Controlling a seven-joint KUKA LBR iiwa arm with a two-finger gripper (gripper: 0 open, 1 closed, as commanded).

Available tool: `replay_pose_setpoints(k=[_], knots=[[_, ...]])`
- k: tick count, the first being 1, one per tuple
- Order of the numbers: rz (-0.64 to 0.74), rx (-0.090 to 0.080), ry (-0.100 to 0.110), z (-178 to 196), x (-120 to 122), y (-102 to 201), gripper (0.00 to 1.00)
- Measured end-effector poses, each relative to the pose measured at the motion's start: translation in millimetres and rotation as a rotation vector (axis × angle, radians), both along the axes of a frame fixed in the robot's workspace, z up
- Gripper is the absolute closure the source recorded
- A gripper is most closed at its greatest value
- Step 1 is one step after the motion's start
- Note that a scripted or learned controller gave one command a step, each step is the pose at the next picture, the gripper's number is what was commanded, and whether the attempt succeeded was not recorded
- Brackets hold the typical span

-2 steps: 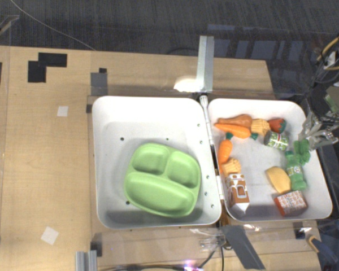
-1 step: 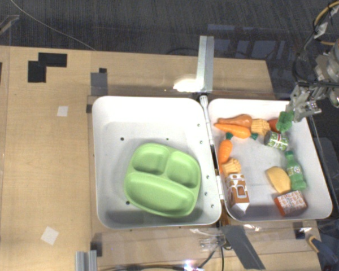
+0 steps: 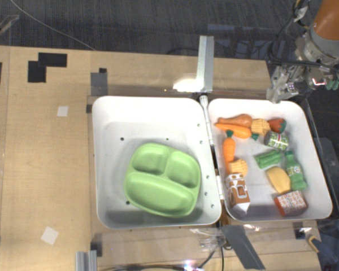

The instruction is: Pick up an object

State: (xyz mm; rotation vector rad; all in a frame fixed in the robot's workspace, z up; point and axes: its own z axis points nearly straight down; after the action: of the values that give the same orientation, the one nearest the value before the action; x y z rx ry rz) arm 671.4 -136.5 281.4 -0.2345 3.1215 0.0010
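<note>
Two shallow white bins sit side by side on a wooden bench, seen from above at a slant. The right bin (image 3: 313, 151) serves as the landmark here. Inside it lie small toy foods packed close together: an orange squash (image 3: 237, 121) at its far left corner, a carrot (image 3: 229, 147) just below that, a green can (image 3: 276, 141) near its middle, a yellow lemon-like piece (image 3: 278, 179), a milk carton (image 3: 238, 192) at its near left and a red box (image 3: 290, 202) at its near edge. The left bin (image 3: 107, 129) beside it holds a green divided plate (image 3: 163, 178). The gripper (image 3: 283, 86) hangs just beyond the right bin's far rim, above the bench rather than over the objects, with nothing in its grasp; how widely it is spread cannot be told from this angle. The likely trouble is crowding: the pieces touch or nearly touch, so a descent could land between two, nudge them aside, or strike the rim and come up with nothing.
</note>
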Motion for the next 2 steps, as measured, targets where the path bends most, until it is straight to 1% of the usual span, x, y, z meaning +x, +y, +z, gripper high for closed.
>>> replay_pose_setpoints(k=[1, 2], knots=[[-0.074, 0.001, 0.003, -29, -55, 48, 1.0], [-0.071, 0.005, 0.003, -28, -85, 176, 1.0]])
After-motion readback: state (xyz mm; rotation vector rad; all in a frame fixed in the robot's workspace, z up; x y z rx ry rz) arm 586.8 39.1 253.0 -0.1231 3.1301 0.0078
